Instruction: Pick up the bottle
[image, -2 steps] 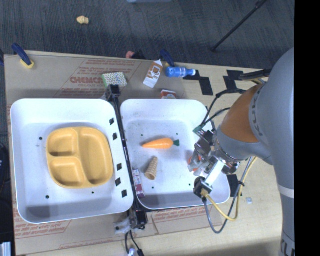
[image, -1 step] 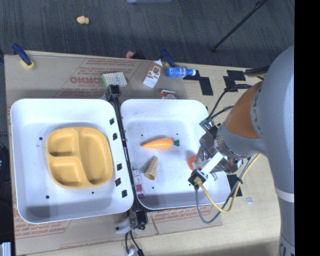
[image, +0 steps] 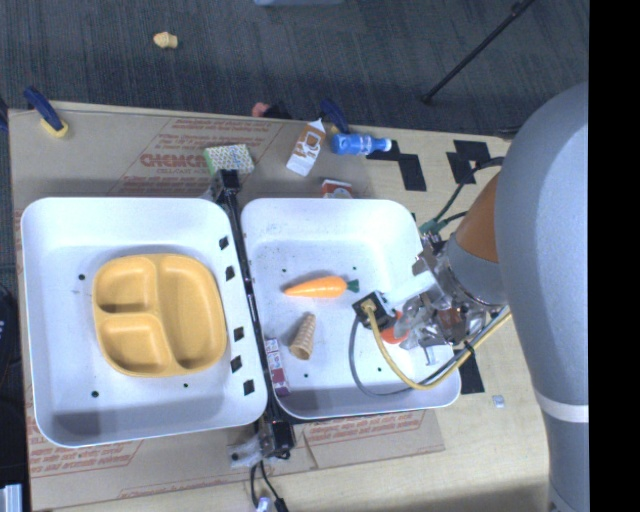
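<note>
The bottle (image: 358, 144) lies on its side on the bench just beyond the right bin's (image: 330, 215) far rim, while the gripper (image: 425, 325) hangs low over that bin's right edge, apparently holding nothing.

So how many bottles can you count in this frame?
1. A blue bottle lies on the cardboard beyond the right bin, outside both bins. The arm covers part of the right bin's right side, so something there could be hidden.
</note>
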